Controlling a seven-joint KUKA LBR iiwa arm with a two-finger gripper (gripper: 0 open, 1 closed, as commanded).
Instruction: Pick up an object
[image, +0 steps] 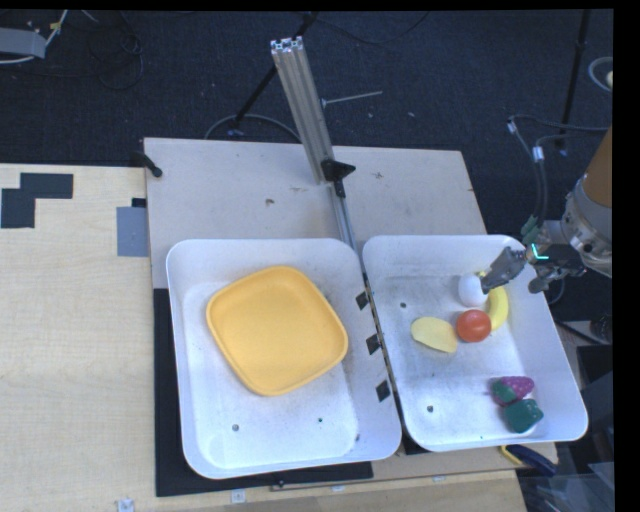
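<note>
Camera view, near to far. Nearest the front edge of the right-hand shallow white bin (560, 420) lay a dark green plastic toy piece (521, 414), touching a purple plastic toy piece (512, 387) just behind it. Farther back, approx. mid-bin, a pale yellow lemon-shaped toy (434, 334) sat touching a round red tomato-like toy (474, 325). Behind those, a yellow toy banana (498, 307) lay beside a small white egg-shaped toy (470, 288), near the bin's far right corner. The left-hand shallow white bin (190, 400) held a square yellow plastic plate (276, 328), lying flat, w/ nothing on it.

The grey two-finger gripper (503, 268) hung at the far right corner of the right bin, just above the banana and egg; whether it was spread or clenched, I couldn't tell, and nothing showed between its tips.

Progress, as a judgement: early. Arm was positioned over a candidate, prob. banana or egg, but no object looked lifted; all rested on the bin floor. Left to do: descend, close on one item, raise it clear.
</note>
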